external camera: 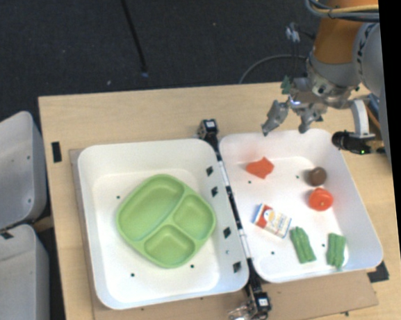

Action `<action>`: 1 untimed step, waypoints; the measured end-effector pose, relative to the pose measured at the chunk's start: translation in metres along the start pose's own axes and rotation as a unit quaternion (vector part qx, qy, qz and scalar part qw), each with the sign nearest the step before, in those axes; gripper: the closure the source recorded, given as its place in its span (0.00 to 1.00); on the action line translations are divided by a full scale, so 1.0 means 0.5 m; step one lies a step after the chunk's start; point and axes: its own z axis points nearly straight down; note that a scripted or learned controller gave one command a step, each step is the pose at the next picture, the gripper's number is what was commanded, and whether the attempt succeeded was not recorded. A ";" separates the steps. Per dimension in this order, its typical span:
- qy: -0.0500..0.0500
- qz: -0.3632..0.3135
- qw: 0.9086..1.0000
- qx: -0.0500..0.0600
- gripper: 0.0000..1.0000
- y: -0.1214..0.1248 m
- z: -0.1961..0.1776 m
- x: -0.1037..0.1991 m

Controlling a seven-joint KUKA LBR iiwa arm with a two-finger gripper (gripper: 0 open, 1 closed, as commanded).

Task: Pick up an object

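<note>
Above the far edge of the right bin, the claw hangs spread wide and holds nothing; nothing is picked yet, and the nearest object, a red piece, lies inside the bin.

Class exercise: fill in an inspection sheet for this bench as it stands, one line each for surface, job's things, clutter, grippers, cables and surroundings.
Surface: wooden bench bearing left bin and right bin.
Job's things: in right bin, red piece, brown ball, orange-red fruit, small box, two green pieces.
Clutter: green divided tray in left bin.
Grippers: gripper open, above right bin's far edge, holding nothing.
Cables: black cable behind the bench.
Surroundings: dark floor.
</note>
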 end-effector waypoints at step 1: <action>-0.001 -0.001 1.000 -0.007 0.00 0.004 -0.017 0.001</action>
